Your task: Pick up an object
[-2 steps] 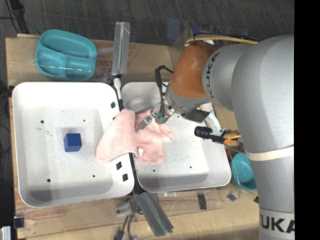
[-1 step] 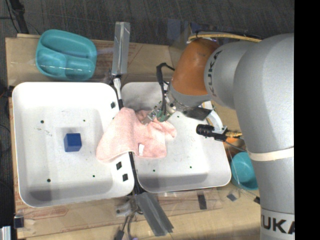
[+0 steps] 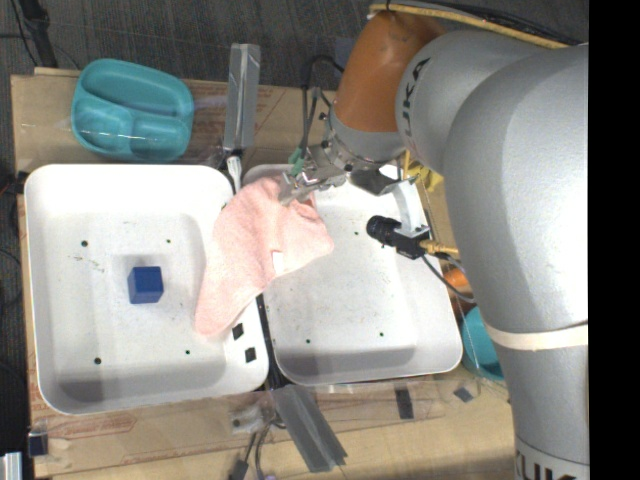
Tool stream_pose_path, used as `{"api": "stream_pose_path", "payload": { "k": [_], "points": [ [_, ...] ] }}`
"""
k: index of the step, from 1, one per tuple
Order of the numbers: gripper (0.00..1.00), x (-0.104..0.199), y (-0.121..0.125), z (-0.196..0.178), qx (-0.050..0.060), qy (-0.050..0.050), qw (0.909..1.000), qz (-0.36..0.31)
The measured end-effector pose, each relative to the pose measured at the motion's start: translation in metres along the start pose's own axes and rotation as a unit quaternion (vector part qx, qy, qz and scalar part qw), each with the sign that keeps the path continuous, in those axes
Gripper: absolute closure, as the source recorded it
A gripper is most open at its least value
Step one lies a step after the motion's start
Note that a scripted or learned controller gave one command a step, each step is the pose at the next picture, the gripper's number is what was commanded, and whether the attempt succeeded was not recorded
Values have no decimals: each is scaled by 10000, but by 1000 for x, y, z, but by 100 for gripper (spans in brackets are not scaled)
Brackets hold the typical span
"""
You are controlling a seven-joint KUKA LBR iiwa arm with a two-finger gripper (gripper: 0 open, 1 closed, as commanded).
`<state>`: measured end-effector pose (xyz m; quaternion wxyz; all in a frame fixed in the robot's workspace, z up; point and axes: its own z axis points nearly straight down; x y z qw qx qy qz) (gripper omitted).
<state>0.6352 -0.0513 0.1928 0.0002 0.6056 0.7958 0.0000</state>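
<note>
My arm's big grey elbow [image 3: 510,188] looms closest, and beyond it the gripper [image 3: 300,184] is pinching the top corner of the pink cloth [image 3: 262,248], a soft, light, floppy thing draped over the rims between both bins.

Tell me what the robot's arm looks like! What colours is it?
The arm is big, round and smooth, mostly shiny grey, with an orange band near the wrist. Dark letters are printed on the grey part beside the band. Thin black cables run around the wrist, and the gripper at the end is small, metal and silvery.
</note>
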Motion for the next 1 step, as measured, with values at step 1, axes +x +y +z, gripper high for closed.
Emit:
{"api": "stream_pose_path", "payload": {
  "k": [1],
  "points": [
    [100,1,1,-10,3,0,10000,-36]
  ]
}}
